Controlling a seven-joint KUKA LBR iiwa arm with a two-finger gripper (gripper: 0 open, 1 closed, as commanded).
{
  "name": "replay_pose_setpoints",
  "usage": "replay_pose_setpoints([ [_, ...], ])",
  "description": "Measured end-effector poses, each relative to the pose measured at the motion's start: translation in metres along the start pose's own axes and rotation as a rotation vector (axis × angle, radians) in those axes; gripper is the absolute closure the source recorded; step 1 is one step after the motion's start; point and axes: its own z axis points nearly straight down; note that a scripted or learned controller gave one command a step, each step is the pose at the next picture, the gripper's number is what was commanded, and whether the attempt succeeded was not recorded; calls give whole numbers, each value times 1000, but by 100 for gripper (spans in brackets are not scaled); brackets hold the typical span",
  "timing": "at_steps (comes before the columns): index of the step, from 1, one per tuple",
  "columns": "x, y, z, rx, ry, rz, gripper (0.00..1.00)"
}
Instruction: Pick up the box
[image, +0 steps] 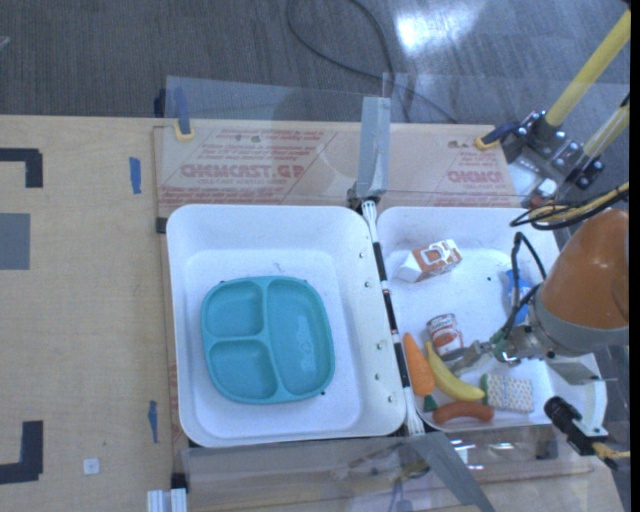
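Observation:
The box (432, 260) is a small orange and white carton lying tilted at the far left of the right bin (470, 222). My gripper (487, 350) hangs low over the near half of that bin, below the orange band of the arm (592, 283). It sits well in front of and to the right of the box, apart from it. The gripper is close to a small can (443, 333) and a yellow banana (450, 376). The wrist hides part of the bin's right side.
In the right bin's near corner lie a carrot (418, 365), a red sausage (462, 411) and a speckled white sponge (510, 393). The left bin (190, 240) holds a teal divided plate (267, 338). A blue item (517, 288) sits by the right wall.

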Motion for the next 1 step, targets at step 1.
replay_pose_setpoints([
  [1, -23, 122, 7, 101, 13, 330, 0],
])
